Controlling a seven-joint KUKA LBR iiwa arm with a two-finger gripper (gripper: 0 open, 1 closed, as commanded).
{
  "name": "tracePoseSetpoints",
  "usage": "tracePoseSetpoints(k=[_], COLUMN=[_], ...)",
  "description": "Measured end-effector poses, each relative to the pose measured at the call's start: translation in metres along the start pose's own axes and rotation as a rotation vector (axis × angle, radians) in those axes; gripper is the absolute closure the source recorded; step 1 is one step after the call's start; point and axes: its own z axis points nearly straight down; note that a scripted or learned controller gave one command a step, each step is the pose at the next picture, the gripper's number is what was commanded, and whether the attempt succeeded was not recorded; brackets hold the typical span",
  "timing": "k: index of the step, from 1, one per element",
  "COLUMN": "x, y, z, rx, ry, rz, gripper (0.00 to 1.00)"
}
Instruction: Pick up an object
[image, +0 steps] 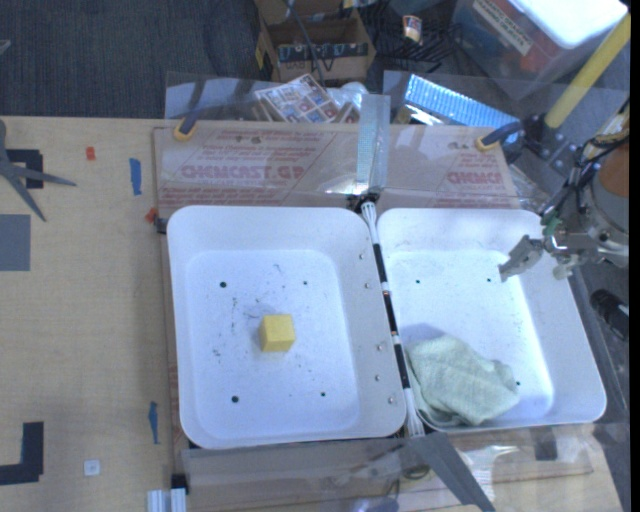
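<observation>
Camera view: my gripper, its state not discernible, hovers at the right bin's far right edge; approach stage. Next I descend onto the cloth at its near left corner.

Pale wooden benchtop with blue tape strips and black marks along its left side. Clear plastic sheeting printed in red at the far edge. Beyond that edge, dark floor, a cardboard box of clutter, a yellow pole.
</observation>
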Motion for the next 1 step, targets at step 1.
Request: tracePoseSetpoints(k=[1], x=[0.0329], y=[0.0269], z=[0.1182], rx=[-0.008], ry=[-0.003], rz=[-0.036], gripper=[0.00])
